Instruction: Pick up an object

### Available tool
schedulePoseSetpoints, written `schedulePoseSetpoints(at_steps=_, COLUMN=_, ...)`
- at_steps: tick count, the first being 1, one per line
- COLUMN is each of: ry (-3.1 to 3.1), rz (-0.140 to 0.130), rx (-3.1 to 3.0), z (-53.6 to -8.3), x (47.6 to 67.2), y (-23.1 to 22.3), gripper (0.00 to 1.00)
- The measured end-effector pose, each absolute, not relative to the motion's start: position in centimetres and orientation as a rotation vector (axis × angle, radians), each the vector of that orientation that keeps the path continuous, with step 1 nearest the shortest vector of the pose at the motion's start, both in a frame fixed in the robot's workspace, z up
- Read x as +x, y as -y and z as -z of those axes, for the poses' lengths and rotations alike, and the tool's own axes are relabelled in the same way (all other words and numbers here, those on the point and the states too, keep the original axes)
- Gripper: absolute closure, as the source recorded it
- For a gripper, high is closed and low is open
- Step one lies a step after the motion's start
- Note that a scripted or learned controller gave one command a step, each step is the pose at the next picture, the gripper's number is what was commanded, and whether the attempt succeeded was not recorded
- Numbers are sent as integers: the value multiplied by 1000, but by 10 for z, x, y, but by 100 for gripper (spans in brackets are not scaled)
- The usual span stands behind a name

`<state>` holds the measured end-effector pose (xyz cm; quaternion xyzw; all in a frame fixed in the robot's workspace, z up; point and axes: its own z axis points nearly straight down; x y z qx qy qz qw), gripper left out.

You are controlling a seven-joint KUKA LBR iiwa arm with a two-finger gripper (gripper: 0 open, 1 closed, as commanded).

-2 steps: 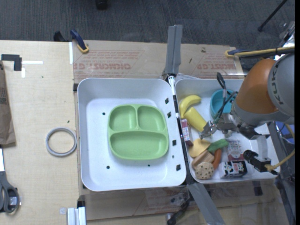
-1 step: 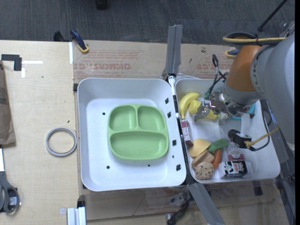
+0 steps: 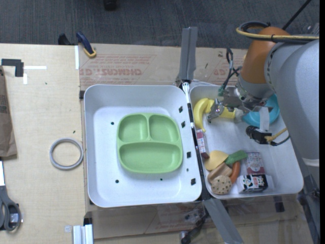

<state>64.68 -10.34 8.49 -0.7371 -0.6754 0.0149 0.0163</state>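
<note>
My gripper point(image 3: 217, 111) hangs low over the back of the right bin point(image 3: 287, 162), directly at a yellow banana point(image 3: 201, 109) that lies along the bin's left wall. A further yellow patch point(image 3: 229, 114) shows just right of the gripper. At the front of this bin lie a yellow wedge point(image 3: 216, 159), a green vegetable point(image 3: 236, 157), a carrot point(image 3: 234, 172), a round cookie point(image 3: 221, 185), a small black-and-white carton point(image 3: 254, 183) and a pink packet point(image 3: 254, 162). A blue dish point(image 3: 272, 112) sits partly under the arm.
The left bin point(image 3: 92, 136) holds a green divided plate point(image 3: 150, 142). A wrapped bar point(image 3: 201, 141) lies by the divider. On the bench to the left are a grey ring point(image 3: 66, 153), scissors point(image 3: 8, 213) and a brown bag point(image 3: 6, 121).
</note>
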Motion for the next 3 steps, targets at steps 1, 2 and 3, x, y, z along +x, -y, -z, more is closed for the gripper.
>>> schedulePoseSetpoints(at_steps=1, ry=2100, rz=-49, rx=-2288, z=-87, x=648, y=105, gripper=0)
schedulePoseSetpoints(at_steps=2, ry=2261, rz=-10, rx=-2173, z=-124, x=654, y=169, gripper=0)
schedulePoseSetpoints(at_steps=3, ry=2311, rz=-9, rx=-2080, z=-91, x=656, y=196, gripper=0)
